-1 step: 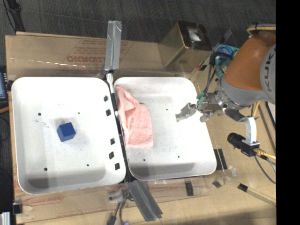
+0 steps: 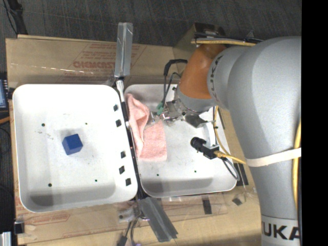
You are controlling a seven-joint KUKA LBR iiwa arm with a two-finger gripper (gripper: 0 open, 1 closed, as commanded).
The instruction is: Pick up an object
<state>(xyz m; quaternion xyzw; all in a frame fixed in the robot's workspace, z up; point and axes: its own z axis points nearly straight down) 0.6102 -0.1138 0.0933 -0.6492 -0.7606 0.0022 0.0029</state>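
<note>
Gripper (image 2: 166,113) low in right bin (image 2: 177,181), frame centre; finger state indeterminate. Pink cloth (image 2: 148,135) immediately left and below, long axis vertical along bin's left wall. Blue cube (image 2: 72,143) far left.

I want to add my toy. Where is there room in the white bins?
The left bin has the most bare floor, all around the blue cube. The right bin is crowded: the pink cloth lies along its left side and the gripper is over its top. Its front strip, below the cloth, is bare.
</note>
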